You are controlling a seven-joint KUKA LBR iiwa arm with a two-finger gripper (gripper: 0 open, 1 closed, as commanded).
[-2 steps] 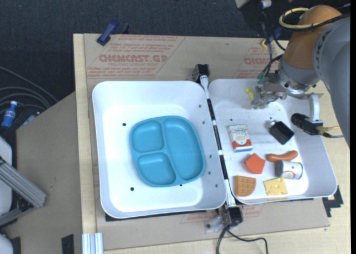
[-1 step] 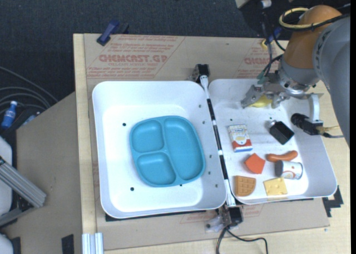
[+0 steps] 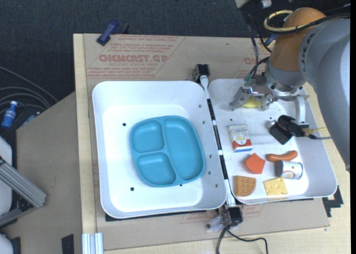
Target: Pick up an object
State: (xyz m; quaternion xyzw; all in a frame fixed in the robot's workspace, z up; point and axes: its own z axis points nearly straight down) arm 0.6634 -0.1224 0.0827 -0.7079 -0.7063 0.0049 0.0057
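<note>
**Gripper down at a yellow piece, no lift yet**

Camera view: I see my gripper (image 3: 253,98) low in the far end of the right bin (image 3: 325,178), its grey fingers (image 3: 240,100) straddling a small yellow piece (image 3: 254,103) that lies on the bin floor. I can't tell whether the fingers are pinching it or merely beside it. By my reading, the approach is done; the grasp and lift are left. The piece looks longer left-to-right across the view, though it is too hidden to be sure. The blue tray (image 3: 166,150) sits in the left bin (image 3: 105,136).
</note>
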